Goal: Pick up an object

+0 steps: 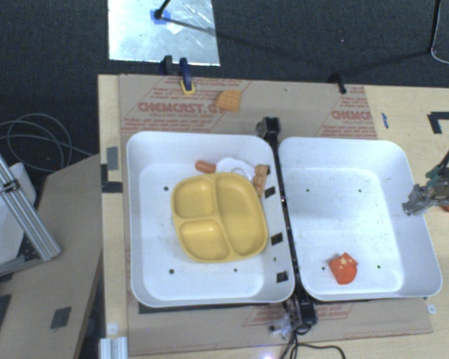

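I'm seeing the tool [417, 203] hovering at the frame's right edge (grip state unclear to me), orange object [343, 268] lying lower right.

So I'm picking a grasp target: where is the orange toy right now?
In the camera view, the orange toy lies in the right bin, near its front wall, apart from the gripper at that bin's right rim.

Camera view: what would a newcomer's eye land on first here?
The yellow divided plate fills the middle of the left bin, with a small orange sausage piece just behind it. An orange-red toy sits alone near the front of the right bin, while the gripper hovers at that bin's right rim.
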You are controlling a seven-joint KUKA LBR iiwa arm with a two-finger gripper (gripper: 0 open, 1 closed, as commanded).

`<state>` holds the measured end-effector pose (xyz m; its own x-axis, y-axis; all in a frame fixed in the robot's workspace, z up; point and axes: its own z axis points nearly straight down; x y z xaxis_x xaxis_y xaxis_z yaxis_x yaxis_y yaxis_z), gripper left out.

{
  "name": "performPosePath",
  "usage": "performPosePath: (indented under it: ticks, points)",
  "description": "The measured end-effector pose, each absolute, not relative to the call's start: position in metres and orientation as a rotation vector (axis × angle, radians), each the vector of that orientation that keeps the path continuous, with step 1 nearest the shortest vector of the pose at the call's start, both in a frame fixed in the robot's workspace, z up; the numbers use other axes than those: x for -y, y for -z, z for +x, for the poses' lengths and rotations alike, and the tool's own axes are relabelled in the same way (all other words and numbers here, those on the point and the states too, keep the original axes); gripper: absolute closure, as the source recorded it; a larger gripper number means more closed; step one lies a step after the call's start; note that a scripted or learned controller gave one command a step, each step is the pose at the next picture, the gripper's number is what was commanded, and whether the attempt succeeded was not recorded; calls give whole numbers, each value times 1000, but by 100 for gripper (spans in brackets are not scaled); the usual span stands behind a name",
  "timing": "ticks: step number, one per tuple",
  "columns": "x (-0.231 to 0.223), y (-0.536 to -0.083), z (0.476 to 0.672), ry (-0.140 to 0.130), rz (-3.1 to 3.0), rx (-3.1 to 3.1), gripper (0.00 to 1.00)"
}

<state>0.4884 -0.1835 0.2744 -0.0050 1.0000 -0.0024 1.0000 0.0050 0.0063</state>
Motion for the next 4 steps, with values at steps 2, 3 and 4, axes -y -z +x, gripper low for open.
performPosePath:
  ticks: [2, 3, 4]
  points:
    - [49, -229, 493, -3, 2211, -2233, 100]
    - [29, -220, 496, 0, 2214, -2230, 100]
    - [28, -225, 505, -3, 2215, -2227, 100]
